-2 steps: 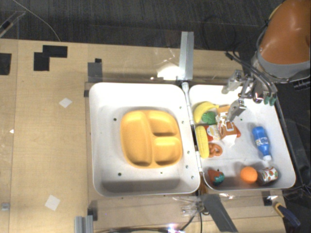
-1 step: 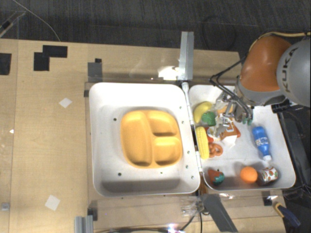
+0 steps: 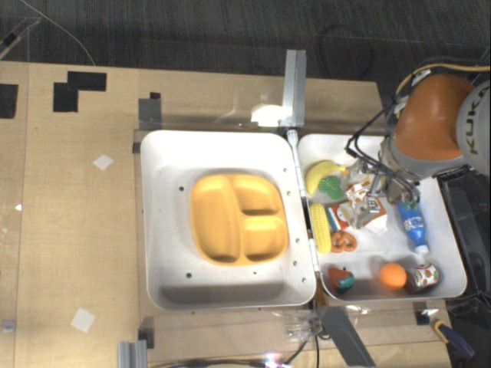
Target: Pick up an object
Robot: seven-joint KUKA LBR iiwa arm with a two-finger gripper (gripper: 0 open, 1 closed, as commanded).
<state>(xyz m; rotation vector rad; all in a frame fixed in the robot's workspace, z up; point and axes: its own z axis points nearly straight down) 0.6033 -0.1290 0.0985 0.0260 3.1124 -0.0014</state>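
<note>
Wooden desk (image 3: 69,205) carried two white bins. Left bin (image 3: 165,205) held a yellow divided tray (image 3: 234,217). Right bin (image 3: 453,271) held the clutter: a corn cob (image 3: 320,228) against the tray-side wall, a blue bottle (image 3: 412,227), an orange (image 3: 392,275). Tool (image 3: 374,192) stood low among items beyond the corn, over a small carton (image 3: 367,205); whether it was clenched or released could not be determined.

Right bin (image 3: 453,271) held the clutter: a blue bottle (image 3: 412,226) lay near its right edge; an orange (image 3: 393,275) sat by its near edge.
</note>
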